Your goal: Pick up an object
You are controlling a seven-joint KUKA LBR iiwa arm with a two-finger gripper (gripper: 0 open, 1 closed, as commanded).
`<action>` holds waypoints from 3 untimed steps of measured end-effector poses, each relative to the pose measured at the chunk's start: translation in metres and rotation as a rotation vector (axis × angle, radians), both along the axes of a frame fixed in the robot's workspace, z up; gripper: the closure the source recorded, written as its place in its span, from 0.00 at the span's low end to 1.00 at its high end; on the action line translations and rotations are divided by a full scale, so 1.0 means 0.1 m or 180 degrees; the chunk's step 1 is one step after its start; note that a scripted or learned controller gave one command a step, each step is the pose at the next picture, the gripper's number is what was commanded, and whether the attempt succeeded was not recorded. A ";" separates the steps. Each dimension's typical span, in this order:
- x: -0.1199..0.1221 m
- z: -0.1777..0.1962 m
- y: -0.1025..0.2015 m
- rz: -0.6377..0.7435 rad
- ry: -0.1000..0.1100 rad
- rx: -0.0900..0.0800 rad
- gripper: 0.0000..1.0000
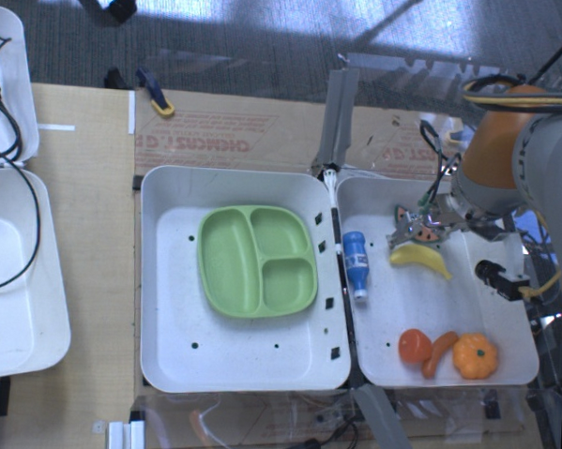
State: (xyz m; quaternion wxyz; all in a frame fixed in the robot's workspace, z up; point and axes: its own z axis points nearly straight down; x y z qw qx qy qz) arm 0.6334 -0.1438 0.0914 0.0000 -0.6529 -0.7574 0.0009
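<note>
In the right bin (377,360), a yellow banana (423,260) lies near the middle toward the back. My gripper (410,229) hangs just above the banana's back left end, and I cannot see whether it touches the fruit. A blue bottle (355,261) lies along the bin's left wall. Near the front right sit a red tomato (414,346), an orange carrot (438,354) and a small orange pumpkin (474,356), close together.
A green divided plate (256,261) lies in the left bin (161,353). The arm's orange band (492,145) and grey wrist rise over the right bin's back right corner. A metal divider (337,128) stands between the bins at the back.
</note>
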 end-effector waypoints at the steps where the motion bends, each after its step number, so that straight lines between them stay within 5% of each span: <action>1: 0.00 0.09 0.00 0.0012 0.0000 -0.0007 1.00; 2: 0.00 0.09 0.00 0.0012 0.0000 -0.0007 0.00; 3: -0.46 0.00 0.04 0.0269 -0.0001 0.0003 0.00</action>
